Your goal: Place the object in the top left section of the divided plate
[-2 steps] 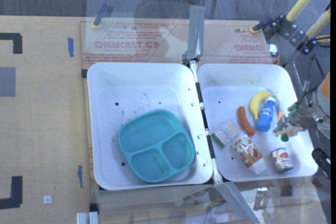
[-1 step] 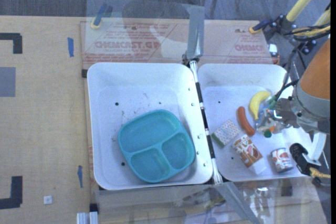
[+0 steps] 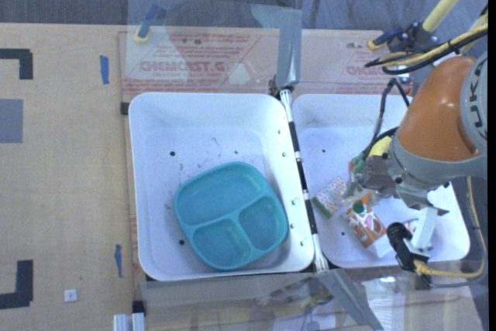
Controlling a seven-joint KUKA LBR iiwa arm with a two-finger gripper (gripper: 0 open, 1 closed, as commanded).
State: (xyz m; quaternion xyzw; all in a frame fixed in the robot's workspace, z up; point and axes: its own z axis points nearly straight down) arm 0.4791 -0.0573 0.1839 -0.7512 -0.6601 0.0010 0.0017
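Observation:
A teal divided plate point(image 3: 230, 215) lies in the left bin point(image 3: 167, 120), tilted, with one large section and two smaller ones, all bare. In the right bin point(image 3: 325, 120) my gripper point(image 3: 360, 186) hangs low over a small cluster of objects. A pale speckled packet point(image 3: 331, 195) lies just left of it. A small box with orange and white print point(image 3: 367, 227) lies just below it, with a little green and orange piece point(image 3: 358, 207) on top. The wrist hides the fingertips and whatever is right under them.
The arm's grey and orange body point(image 3: 438, 128) covers the right part of the right bin. A metal divider point(image 3: 298, 167) runs between the two bins. Tape and a clear sheet lie on the bench behind the bins.

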